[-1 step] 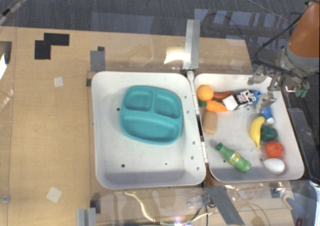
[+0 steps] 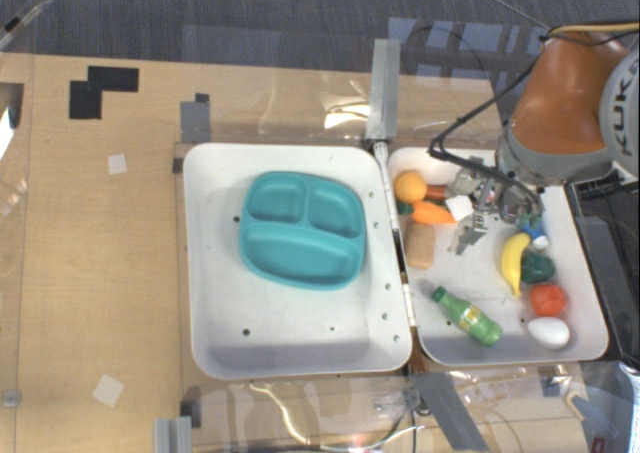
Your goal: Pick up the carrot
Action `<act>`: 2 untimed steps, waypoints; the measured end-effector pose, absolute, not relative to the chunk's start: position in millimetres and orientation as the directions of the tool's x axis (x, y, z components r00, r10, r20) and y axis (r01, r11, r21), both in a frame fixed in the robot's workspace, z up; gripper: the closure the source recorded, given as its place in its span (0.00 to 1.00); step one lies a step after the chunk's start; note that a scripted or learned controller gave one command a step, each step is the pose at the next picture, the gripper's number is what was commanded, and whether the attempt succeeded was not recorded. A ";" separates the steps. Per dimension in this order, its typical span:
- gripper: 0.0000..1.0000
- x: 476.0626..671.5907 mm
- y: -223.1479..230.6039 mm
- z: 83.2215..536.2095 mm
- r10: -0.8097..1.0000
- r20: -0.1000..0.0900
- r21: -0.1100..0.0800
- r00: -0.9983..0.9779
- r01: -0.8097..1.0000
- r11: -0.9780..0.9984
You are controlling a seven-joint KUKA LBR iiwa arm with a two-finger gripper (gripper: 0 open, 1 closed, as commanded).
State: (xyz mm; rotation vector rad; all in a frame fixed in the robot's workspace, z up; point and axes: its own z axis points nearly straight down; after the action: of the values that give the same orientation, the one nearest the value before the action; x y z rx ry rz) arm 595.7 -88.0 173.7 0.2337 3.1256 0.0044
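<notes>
Carrot (image 2: 431,212) just left of pincer (image 2: 474,232)

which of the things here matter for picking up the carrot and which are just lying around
Belongs to the job:
carrot, in the right bin
gripper, hanging over that bin just right of the carrot

Just lying about:
orange
tan block
green bottle
banana
dark green item
tomato
white egg
teal divided plate in the left bin
</notes>
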 end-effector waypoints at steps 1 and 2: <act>0.00 655.3 -94.4 88.1 0.221 -0.007 0.001 -0.975 0.221 0.975; 0.00 655.4 -82.8 87.0 0.597 0.000 0.001 -0.802 0.597 0.802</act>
State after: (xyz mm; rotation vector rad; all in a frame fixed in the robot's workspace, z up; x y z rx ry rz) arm 655.4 -82.8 87.0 0.9882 2.9817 0.0019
